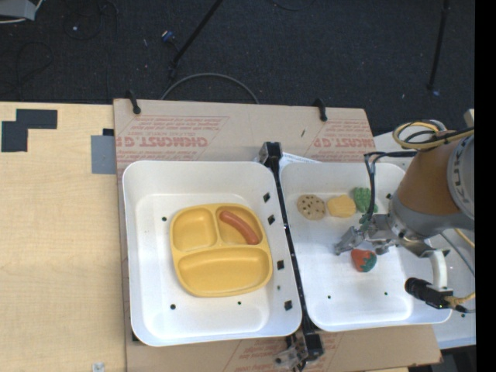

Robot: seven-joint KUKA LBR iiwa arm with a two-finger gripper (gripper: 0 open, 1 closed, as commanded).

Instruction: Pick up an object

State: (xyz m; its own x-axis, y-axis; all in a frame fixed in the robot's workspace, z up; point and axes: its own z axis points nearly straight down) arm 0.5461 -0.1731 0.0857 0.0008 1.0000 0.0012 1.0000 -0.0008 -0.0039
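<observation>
In the right bin (pixel 325 308) a red toy fruit with a green top (pixel 363 260) lies near the middle right. My gripper (pixel 363 242) hangs right over it, touching or nearly touching its upper side. A brown cookie (pixel 311 206), a yellow piece (pixel 341 205) and a green leafy piece (pixel 362 200) lie in a row at the far side of this bin, just beyond the gripper. The arm covers the bin's right side.
The left bin (pixel 147 285) holds a yellow divided plate (pixel 221 270) with a sausage (pixel 240 225) in its far right compartment. A black divider (pixel 283 239) runs between the two bins. Bare white floor lies in front of the gripper.
</observation>
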